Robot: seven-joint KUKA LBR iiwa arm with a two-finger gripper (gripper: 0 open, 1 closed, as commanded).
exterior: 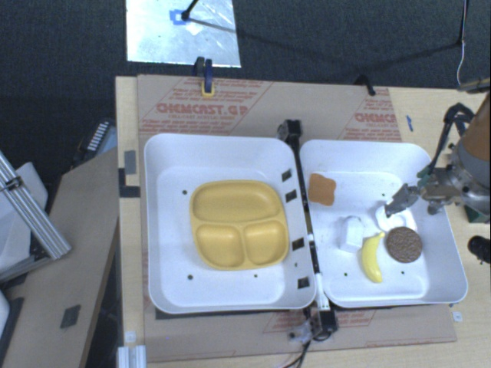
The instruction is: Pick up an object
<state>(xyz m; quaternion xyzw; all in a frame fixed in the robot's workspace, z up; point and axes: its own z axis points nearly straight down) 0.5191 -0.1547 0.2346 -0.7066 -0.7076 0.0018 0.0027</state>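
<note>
Reaches in from the right edge, grey arm (474, 156) low over the right bin (441, 286), gripper (400, 202) pointed left and down toward the bin floor. Fingers slightly apart, nothing between them.

Nearest the front of the right bin: a yellow banana (372, 257), curved, lying lengthwise, just beside a round brown cookie (403, 244) with a speckled top. Just left of the banana's upper end, a small white cup-like object (351, 232), hard to make out against the white floor. Directly under the fingertips, a small white round piece (386, 218), apart from the cookie's upper edge. Farther back, near the dividing wall, an orange-brown toast-shaped piece (322, 189), flat, well apart from the gripper.

In the left bin (161, 205), a yellow divided plate (238, 224), three compartments, centred.
</note>
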